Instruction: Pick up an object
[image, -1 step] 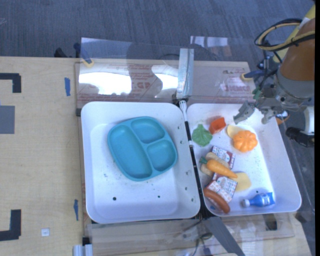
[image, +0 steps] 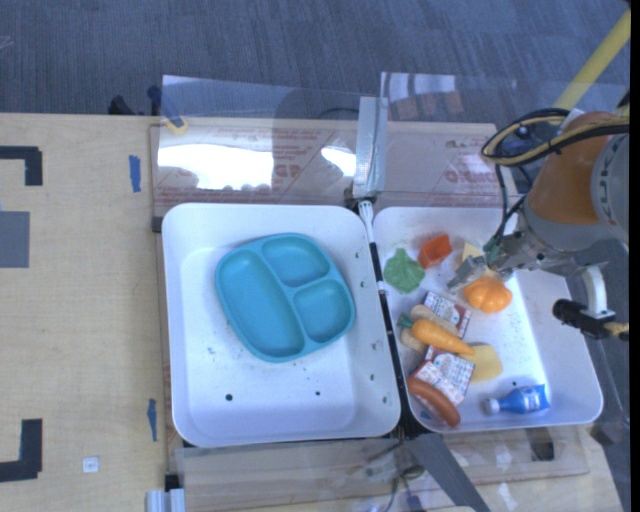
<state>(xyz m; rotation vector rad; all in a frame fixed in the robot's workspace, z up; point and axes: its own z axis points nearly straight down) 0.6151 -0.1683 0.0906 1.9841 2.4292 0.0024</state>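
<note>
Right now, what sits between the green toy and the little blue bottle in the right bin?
In the camera view, between the green toy and blue bottle lie a carrot and small printed packets.

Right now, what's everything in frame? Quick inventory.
bins: 2, white, side by side on the bench
divided plate: 1, blue, in the left bin
green toy: 1, right bin, near the divider
red-orange block: 1, right bin, far end
orange fruit: 1, right bin, by the claw
carrot: 1, orange, right bin, middle
printed packets: 2, white and red, right bin
small bottle: 1, blue, right bin, near corner
arm: 1, grey with orange band, from the right
claw: 1, over the right bin
</note>
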